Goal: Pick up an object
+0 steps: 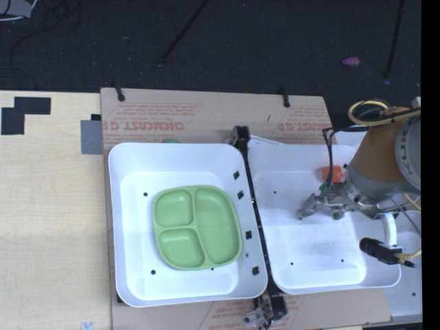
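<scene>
Bins: two shallow white plastic bins, side by side on a sheet of brown printed cardboard point(206, 115); left bin point(130, 184), right bin point(309, 260).
Divider: one line of black clips point(244, 184) runs between the two bins where their rims meet.
Left bin contents: one item, a pale green plastic plate with three compartments point(197, 226), lying flat near the bin's middle, clear of all four walls.
Right bin contents: one small orange-red object point(333, 174) at the far side of the bin, just beside the arm's wrist; its shape is too small and too hidden to identify.
Arm: one grey arm with an orange band point(378, 153), reaching in over the right bin from the right.
Gripper: one two-finger metal gripper point(311, 208), low over the right bin's floor, pointing toward the divider. Cannot tell how its grip stands, or whether anything is held; nothing is seen in it.
Separation: gripper and green plate are well apart, in different bins.
Bench: one light wooden surface point(48, 218) left of the bins, with black and grey square markings point(31, 112) on it.
</scene>
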Robot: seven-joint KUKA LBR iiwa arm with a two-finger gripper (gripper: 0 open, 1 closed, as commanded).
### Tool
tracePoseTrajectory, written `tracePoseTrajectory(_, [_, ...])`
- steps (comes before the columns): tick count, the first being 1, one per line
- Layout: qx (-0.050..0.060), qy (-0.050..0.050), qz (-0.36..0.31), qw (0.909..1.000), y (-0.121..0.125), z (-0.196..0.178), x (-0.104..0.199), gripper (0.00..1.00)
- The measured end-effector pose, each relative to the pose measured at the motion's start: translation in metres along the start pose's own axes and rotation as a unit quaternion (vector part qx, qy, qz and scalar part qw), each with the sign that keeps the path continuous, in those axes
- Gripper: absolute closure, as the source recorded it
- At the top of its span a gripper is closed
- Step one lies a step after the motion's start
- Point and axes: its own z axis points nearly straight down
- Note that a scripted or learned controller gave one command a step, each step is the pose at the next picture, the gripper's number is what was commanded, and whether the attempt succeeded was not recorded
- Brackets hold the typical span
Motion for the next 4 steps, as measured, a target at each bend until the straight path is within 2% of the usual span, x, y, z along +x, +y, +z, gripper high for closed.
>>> tracePoseTrajectory(1, [-0.001, 0.000, 0.001, 1.0000, 0.001, -0.013, -0.001, 1.00])
tracePoseTrajectory(3, [-0.005, -0.002, -0.001, 1.0000, 0.002, -0.137, 0.002, 1.00])
tracePoseTrajectory(4, [-0.004, -0.001, -0.001, 1.0000, 0.002, -0.158, 0.001, 1.00])
